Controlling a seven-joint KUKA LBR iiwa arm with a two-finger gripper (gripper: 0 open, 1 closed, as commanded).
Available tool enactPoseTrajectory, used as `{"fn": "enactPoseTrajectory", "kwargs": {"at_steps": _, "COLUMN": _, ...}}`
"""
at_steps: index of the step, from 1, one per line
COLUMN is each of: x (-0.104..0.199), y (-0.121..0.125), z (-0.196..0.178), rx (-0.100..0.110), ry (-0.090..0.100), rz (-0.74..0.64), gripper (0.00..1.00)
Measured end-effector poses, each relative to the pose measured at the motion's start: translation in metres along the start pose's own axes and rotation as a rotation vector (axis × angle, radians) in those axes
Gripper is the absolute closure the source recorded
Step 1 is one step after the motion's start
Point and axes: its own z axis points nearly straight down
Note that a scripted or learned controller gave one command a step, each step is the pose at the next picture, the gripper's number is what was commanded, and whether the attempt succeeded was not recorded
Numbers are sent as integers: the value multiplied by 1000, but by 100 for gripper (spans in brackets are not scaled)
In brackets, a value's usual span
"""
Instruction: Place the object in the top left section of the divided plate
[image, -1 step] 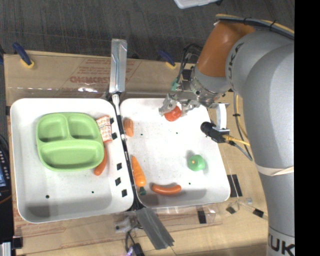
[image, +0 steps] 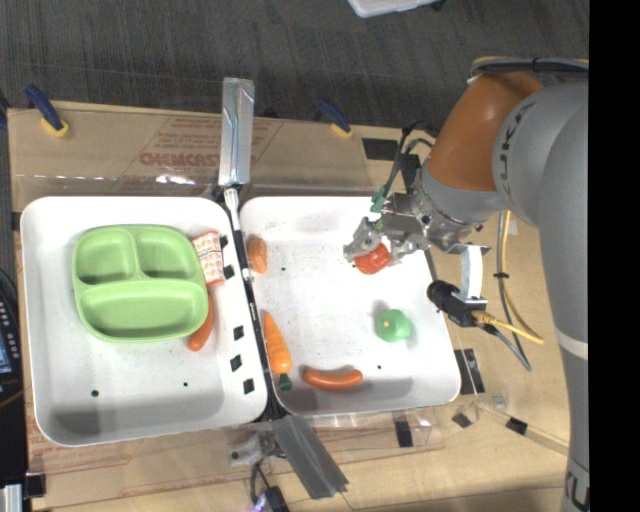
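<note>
Carrot (image: 276, 345), sausage (image: 332, 377), green pepper (image: 393, 325) below the claw (image: 368, 250).

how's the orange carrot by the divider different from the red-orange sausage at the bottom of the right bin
The orange carrot with a green stalk end lies steeply, running along the divider wall between the bins; the red-orange sausage lies nearly level along the front wall of the right white bin. The carrot tapers to a point, while the sausage is rounded at both ends. The sausage looks redder. Both are long, slim toy foods resting in the right bin.
</note>
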Motion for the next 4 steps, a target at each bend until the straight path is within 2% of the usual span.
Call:
{"fn": "enactPoseTrajectory", "kwargs": {"at_steps": 1, "x": -58, "y": -98, "z": 1, "rx": 0, "ry": 1, "rz": 141, "gripper": 100}}
{"fn": "enactPoseTrajectory", "kwargs": {"at_steps": 2, "x": 21, "y": -107, "z": 123, "rx": 1, "ry": 2, "rz": 78, "gripper": 100}}
{"fn": "enactPoseTrajectory", "kwargs": {"at_steps": 3, "x": 53, "y": -60, "z": 131, "rx": 1, "ry": 1, "rz": 140, "gripper": 100}}
{"fn": "enactPoseTrajectory", "kwargs": {"at_steps": 4, "x": 155, "y": -4, "z": 29, "rx": -2, "ry": 3, "rz": 146, "gripper": 100}}
